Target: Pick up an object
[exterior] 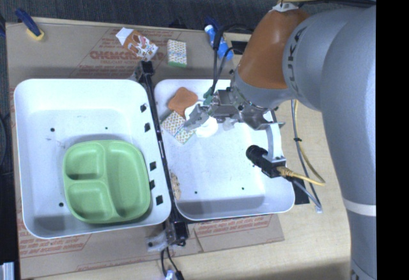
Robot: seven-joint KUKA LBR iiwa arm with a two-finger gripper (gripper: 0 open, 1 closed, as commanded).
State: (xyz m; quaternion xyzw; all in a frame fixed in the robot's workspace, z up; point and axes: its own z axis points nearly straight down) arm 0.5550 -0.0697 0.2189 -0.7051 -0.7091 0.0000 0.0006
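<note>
Objects to pick: in the right white plastic bin [220, 199], upper left corner, I see a flat orange piece [181, 99], a small square packet with a checked pattern [176, 126] just below it, and a white rounded item [206, 128] right of the packet.
Gripper: the metal two-finger gripper [197, 116] is in the middle of the frame, low over the packet and the white item. I cannot tell if it touches them.
Claw state: I cannot tell whether it is apart or together; the view is too blurred there.
Arm: the grey arm with the orange band [271, 48] fills the right side of the frame, reaching to the left.
Left bin: the left white plastic bin [38, 100] holds a light green plastic tray with three compartments [106, 180], in its lower part.
Outside the bins: on the cardboard [96, 52] above them lie a crumpled white and orange wrapper [137, 43] and a small pale green patterned box [176, 52].
Upper left: a blue clamp with a yellow tip [29, 24] sits at the cardboard edge.
</note>
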